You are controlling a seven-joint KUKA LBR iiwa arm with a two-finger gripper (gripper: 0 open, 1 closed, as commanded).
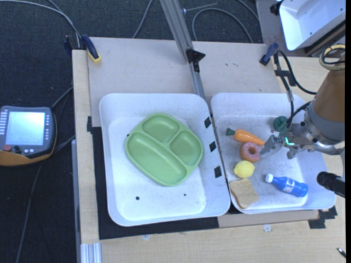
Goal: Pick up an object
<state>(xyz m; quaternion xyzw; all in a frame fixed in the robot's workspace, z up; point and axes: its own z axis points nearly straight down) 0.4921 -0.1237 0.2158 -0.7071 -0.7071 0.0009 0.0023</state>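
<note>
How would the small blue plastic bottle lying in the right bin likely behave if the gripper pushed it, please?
The small blue plastic bottle lies on its side, so its round body would probably roll. It looks light and smooth, perhaps slippery. The right bin's wall is close and might stop it.

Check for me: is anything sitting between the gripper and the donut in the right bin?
Nothing visible does. The gripper sits just right of the donut over bare bin floor. The carrot lies just above the donut and the lemon below, both off that line.

arm (332, 100) cut off at right edge, teal object (280, 123) partly hidden behind gripper (281, 146)
</note>
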